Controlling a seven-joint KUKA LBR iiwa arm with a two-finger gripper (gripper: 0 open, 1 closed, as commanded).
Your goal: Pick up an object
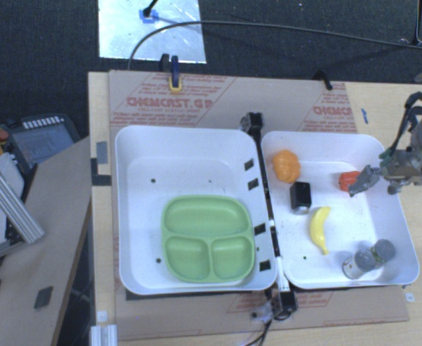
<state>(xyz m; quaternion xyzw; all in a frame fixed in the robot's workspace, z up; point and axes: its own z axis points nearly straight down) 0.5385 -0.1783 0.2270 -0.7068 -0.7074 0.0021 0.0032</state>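
Right white bin point(394, 193): gripper point(358, 182) at its 3 o'clock edge, just beside a small red object point(348, 179); cannot tell the fingers' state, or whether they touch it. Orange round fruit point(286, 165) at 11 o'clock, black block point(300, 195) near centre, yellow banana point(319, 228) below it, grey cylinder point(367, 258) at 5 o'clock. Left white bin point(135, 157): green divided plate point(208, 238).

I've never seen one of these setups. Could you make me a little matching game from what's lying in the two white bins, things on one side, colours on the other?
Things:
1. divided plate
2. banana
3. small box
4. round fruit

Colours:
A. black
B. orange
C. light green
D. yellow

Pairs: 1-C, 2-D, 3-A, 4-B
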